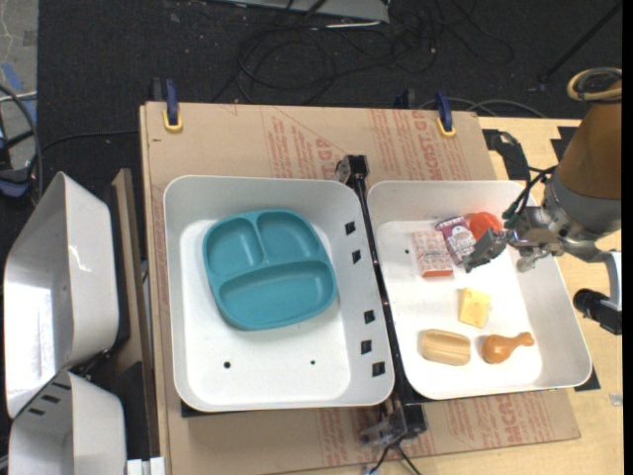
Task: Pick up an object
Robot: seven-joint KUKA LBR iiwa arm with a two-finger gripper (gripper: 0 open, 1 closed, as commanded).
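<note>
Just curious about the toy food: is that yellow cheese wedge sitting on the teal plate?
No, the cheese wedge lies in the right bin, while the teal plate is in the left bin.

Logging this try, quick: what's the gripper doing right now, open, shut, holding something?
Gripper: over the right bin near the red item; open or shut cannot be told.

Two white bins sit side by side: the left bin [188, 295] and the right bin [554, 364]. The left one has a single teal tray [267, 268] with three compartments. The right one has five small things: one red-and-white packet [431, 250], one wrapper [457, 236], one red item [483, 224], one yellow block [475, 308], one bun [444, 346] and, making it six, one drumstick [506, 345]. One arm [593, 166] reaches in.
</note>
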